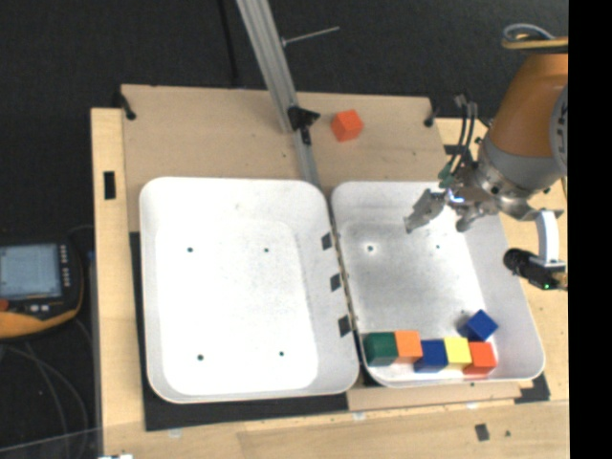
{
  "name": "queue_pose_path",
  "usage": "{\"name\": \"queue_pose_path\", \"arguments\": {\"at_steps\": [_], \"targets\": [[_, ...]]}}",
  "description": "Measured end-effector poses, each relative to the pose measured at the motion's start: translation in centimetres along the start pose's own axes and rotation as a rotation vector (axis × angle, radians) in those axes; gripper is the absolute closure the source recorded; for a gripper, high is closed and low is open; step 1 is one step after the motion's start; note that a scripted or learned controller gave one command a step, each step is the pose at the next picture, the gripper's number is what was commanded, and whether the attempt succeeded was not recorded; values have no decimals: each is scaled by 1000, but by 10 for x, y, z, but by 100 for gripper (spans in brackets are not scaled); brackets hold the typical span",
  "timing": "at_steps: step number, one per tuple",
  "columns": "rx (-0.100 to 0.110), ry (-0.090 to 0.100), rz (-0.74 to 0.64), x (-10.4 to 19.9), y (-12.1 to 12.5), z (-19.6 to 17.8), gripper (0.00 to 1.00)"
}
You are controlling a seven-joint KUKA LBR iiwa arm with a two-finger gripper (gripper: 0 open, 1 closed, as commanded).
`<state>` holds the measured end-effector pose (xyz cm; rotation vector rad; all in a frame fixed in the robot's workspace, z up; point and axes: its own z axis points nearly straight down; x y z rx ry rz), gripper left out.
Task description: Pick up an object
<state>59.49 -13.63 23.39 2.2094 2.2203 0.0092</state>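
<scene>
**Hovering open-fingered over the right bin, blocks at its near edge**

Looking down from above, we start at the near edge, where a row of small blocks lies along the 6 o'clock wall of the right shallow white plastic bin [497,285]. From left to right we count a green cube [381,346], an orange cube [408,343], a blue cube [431,354], a yellow cube [457,351] and a red-orange cube [482,355], each touching its neighbour. Just beyond the red-orange one sits a second blue block [480,325], tilted on a corner.

To the left, at 9 o'clock of that bin, lies the left shallow white plastic bin [172,285], the two rims touching.

Farther back, toward the right bin's 1 o'clock corner, we see the two-finger gripper [445,214] on the grey arm with its orange band [531,103]. Its fingers stand spread apart with nothing between them, well apart from the row of blocks.

Farthest, on the bare wooden bench [210,132] past the bins at 12 o'clock, rests a lone orange cube [347,125] beside a slanted grey metal rail [270,51].
</scene>
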Motion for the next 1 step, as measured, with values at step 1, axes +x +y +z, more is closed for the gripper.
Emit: {"name": "queue_pose_path", "arguments": {"at_steps": [1], "targets": [[9, 0, 8, -21, -90, -23, 0]]}}
